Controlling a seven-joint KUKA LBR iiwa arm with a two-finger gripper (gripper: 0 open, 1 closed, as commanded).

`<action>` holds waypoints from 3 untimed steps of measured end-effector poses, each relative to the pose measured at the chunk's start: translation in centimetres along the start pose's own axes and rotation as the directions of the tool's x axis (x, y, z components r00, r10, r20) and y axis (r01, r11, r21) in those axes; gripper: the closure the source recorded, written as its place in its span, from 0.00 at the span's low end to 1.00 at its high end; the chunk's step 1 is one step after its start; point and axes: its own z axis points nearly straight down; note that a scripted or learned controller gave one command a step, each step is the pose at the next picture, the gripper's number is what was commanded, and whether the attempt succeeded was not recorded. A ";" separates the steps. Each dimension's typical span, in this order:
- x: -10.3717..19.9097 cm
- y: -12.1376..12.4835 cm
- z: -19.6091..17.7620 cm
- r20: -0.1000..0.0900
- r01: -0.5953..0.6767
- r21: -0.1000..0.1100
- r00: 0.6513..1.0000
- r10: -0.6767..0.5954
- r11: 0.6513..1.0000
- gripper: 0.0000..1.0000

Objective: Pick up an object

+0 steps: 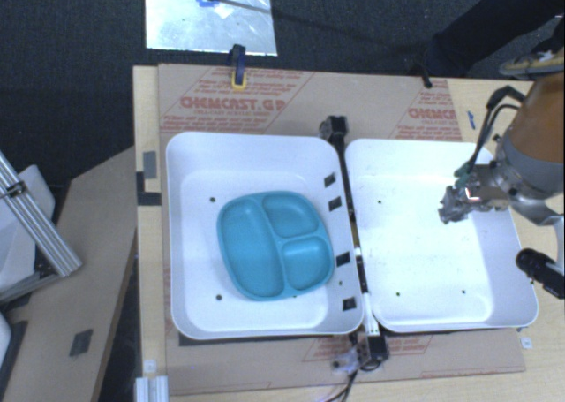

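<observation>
A light blue divided plate point(272, 246) with three compartments lies flat in the left white bin point(190, 170). My gripper point(455, 206) hangs over the right white bin point(415, 303), near that bin's right side, far from the plate. The grey arm with its orange band comes in from the right edge. The gripper looks small and dark against the bin floor.
The two bins stand side by side on a brown cardboard sheet point(291, 95), with black clips along the seam between them. A yellow clamp point(238, 69) sits at the board's far edge. A metal plate point(207, 3) lies on the dark floor behind.
</observation>
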 end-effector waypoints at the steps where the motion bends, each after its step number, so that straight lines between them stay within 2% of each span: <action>1: 4.3 1.8 2.0 -0.002 0.002 0.008 1.000 -0.002 1.000 1.00; 3: 13.1 6.0 4.9 -0.003 0.004 0.008 1.000 -0.004 1.000 1.00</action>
